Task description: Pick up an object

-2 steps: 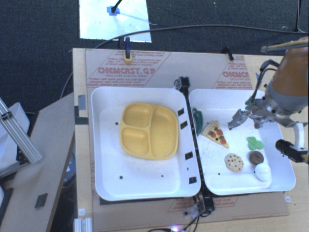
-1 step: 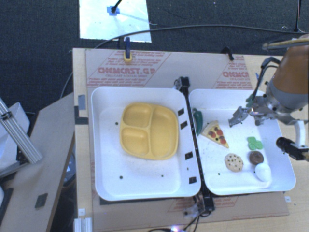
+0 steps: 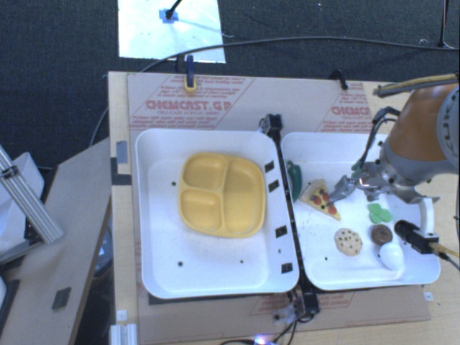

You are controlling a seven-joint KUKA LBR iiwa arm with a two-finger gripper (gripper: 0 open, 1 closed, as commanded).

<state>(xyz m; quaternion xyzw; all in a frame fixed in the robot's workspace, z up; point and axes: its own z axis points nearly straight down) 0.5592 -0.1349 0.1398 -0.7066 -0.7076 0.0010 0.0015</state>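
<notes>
The toy pizza slice [image 3: 321, 198] is lying flat in the right bin [image 3: 320, 268], in its left half, close to the wall shared with the left bin [image 3: 165, 268]. The slice's point is facing up and away from the camera. The gripper [image 3: 343, 187] is hanging just beside the slice's right edge, and whether it is touching the slice cannot be told. Whether the gripper is spread or pressed together cannot be told either. Nothing is showing within its grasp.

A small green vegetable piece [image 3: 294, 172] is lying just up and left of the slice, against the dividing wall. A tan cookie [image 3: 348, 241] is resting below the slice, well clear of it. To the cookie's right, a brown round piece [image 3: 381, 233] is sitting just below a green leafy piece [image 3: 379, 212]. A white egg [image 3: 392, 256] is lying near the bin's lower right corner.

A yellow divided plate [image 3: 221, 194] is sitting in the middle of the left bin. Both bins are resting on a printed sheet [image 3: 215, 95] covering the bench.
</notes>
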